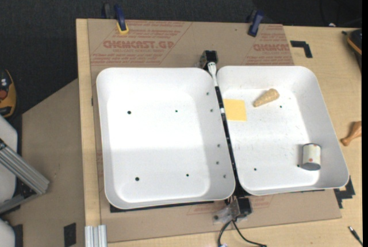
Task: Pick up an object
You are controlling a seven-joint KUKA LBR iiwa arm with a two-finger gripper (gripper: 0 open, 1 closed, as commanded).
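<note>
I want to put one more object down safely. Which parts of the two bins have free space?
The left bin offers bare floor wall to wall. In the right bin, room lies between the yellow square and grey cylinder. Its top is crowded, around the tan piece.

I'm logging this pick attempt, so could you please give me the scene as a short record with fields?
surface: brown board bearing two white bins side by side
left bin: holds no loose objects
right bin: holds three objects
yellow square: flat, near the divider between the bins
tan piece: elongated, toward the far side, apart from the square
grey cylinder: on its side, near corner
clamps: two, on the board's far edge
</note>
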